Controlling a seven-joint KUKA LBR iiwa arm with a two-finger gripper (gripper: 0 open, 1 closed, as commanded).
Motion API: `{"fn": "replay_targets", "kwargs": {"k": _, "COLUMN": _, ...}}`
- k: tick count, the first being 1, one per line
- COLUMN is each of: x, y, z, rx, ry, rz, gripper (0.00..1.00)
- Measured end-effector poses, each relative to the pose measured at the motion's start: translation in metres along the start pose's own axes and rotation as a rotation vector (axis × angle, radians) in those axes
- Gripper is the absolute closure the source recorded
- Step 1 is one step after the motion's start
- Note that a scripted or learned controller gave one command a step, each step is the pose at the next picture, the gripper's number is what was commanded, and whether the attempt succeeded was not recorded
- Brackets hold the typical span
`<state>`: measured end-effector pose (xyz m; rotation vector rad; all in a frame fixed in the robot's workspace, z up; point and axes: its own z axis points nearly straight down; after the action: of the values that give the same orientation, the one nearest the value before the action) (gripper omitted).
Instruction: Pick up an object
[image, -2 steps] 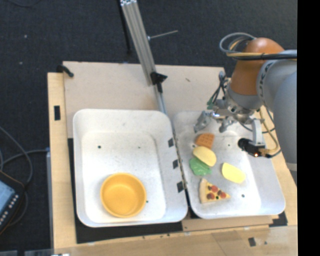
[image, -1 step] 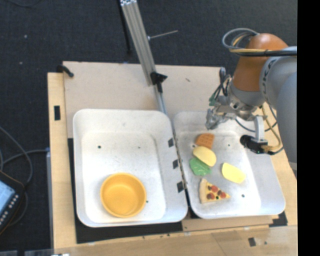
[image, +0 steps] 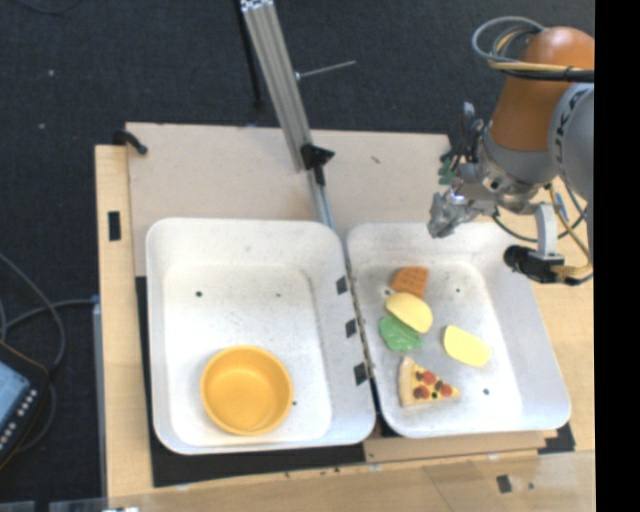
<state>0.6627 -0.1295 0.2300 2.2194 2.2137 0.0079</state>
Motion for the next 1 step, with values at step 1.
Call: {"fn": "replay_targets", "kwargs": {"k": 1, "x": -0.0006, "y": 0.0009, "z": -0.0089, "rx": 0.005, "ry": 0.001, "rz": -0.002, "gripper": 1.0}}
